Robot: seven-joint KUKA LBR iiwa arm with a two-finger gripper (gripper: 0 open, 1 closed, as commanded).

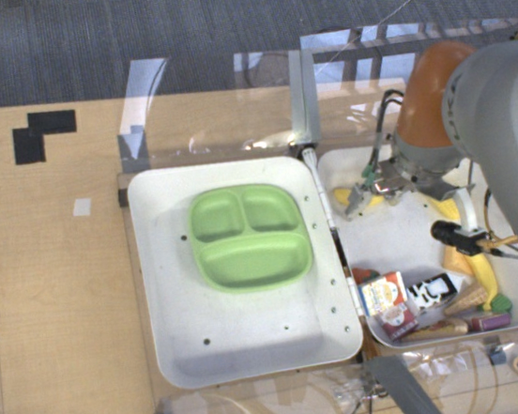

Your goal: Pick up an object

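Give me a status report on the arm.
Two-finger gripper low in right white bin, at yellow object. Grasp unconfirmed. Toy clutter sits nearer the front.

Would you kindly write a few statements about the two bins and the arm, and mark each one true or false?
1. A green divided plate lies in the left bin. True.
2. The green divided plate has five compartments. False: it has three, two smaller ones at the far side and one long one at the near side.
3. The gripper is over the right bin. True.
4. A small carton lies near the front of the right bin. True.
5. The yellow banana-like item lies on the green plate. False: it lies in the right bin, near its right side.
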